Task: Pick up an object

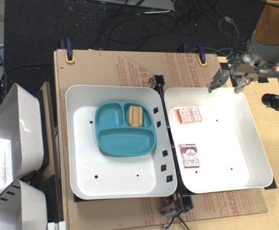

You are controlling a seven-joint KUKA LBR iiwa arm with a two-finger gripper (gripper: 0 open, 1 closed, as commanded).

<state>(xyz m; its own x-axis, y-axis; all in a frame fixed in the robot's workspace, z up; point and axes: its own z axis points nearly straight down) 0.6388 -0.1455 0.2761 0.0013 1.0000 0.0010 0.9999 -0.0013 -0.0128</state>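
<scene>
Two small cartons lie in the right bin [254, 143]: a pale pink one [189, 114] near its back left and a darker pink-and-white one [190, 155] nearer the front. My gripper [227, 84] hangs open above the back rim of the right bin, to the right of and behind the pale pink carton, with nothing between its fingers. In the left bin [82, 176] a teal divided plate [125, 130] holds a tan wooden block [135, 116] in its back right compartment.
The bins sit on a cardboard sheet [125, 66] held by blue and yellow clamps [70, 53] at the back. White containers [12, 138] stand off the bench at the left. Cables lie on the dark floor behind.
</scene>
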